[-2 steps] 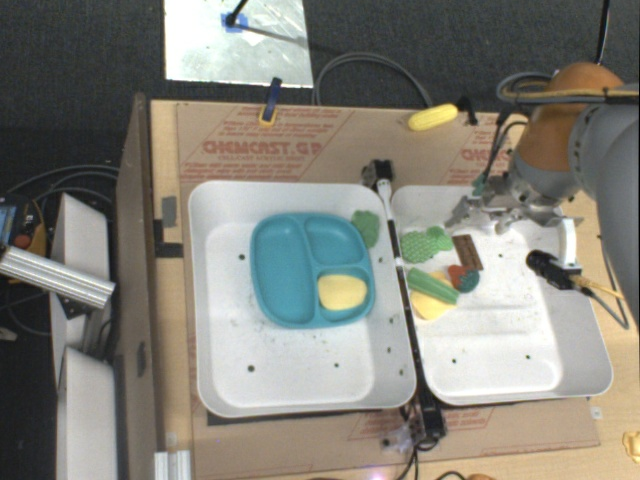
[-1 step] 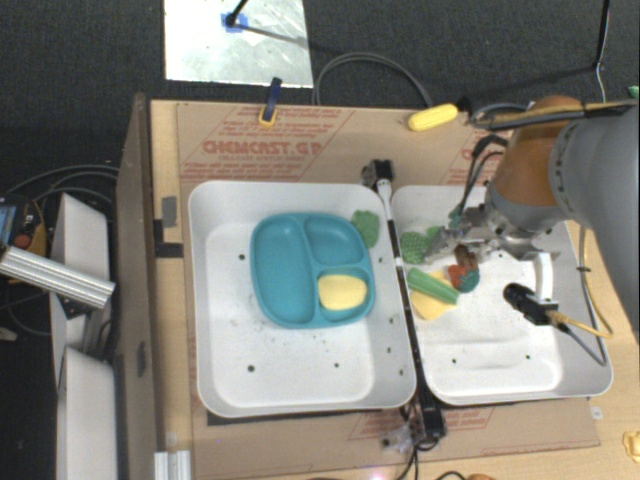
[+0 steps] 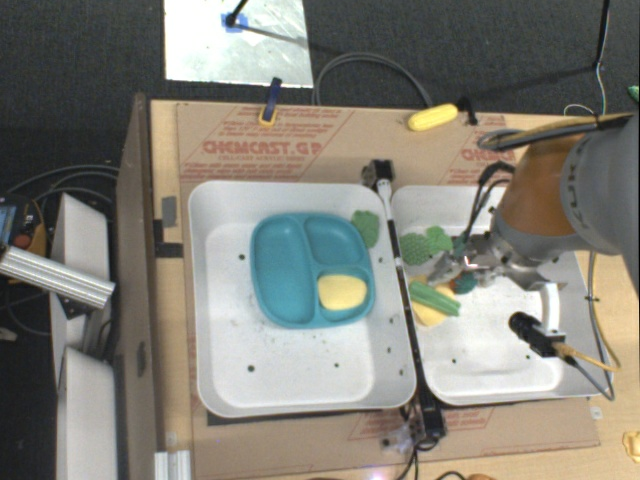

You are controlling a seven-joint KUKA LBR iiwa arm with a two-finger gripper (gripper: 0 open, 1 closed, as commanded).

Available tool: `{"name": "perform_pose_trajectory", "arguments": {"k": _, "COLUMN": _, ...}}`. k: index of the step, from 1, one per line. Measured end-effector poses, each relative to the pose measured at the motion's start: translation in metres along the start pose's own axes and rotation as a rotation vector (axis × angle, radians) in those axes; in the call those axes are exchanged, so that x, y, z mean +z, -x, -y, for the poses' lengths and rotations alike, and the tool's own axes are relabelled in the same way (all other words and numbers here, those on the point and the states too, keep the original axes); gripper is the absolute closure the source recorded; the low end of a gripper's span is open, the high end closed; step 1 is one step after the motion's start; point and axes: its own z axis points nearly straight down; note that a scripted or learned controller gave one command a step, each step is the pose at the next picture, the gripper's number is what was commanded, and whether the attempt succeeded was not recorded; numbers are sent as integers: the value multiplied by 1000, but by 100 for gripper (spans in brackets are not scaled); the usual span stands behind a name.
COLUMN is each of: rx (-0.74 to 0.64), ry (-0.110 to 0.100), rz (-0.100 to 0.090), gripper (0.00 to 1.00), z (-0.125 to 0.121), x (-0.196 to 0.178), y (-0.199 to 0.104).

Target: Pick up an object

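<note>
Closest up is the grey arm [image 3: 600,183], its gripper [image 3: 470,266] low in the right bin [image 3: 500,368] by a cluster of toy food: bumpy green lettuce [image 3: 434,242], a smooth green pod [image 3: 436,297], a yellow wedge [image 3: 428,315]. Can't tell if the fingers are released or clenched. I'd go for the pod and squeeze across its narrow width, since glossy plastic probably slips.

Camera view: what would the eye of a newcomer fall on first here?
The blue divided plate in the left bin stands out most, with a yellow piece lying in its lower right compartment. Next comes the grey and orange arm at the right, its gripper low over a cluster of green pieces at the left side of the right bin.
</note>
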Motion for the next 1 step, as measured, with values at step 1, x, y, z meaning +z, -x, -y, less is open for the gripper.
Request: {"name": "perform_pose_trajectory", "arguments": {"k": 1, "rx": -1, "ry": 5, "rz": 0, "gripper": 100, "z": -3, "x": -11, "y": 0}}
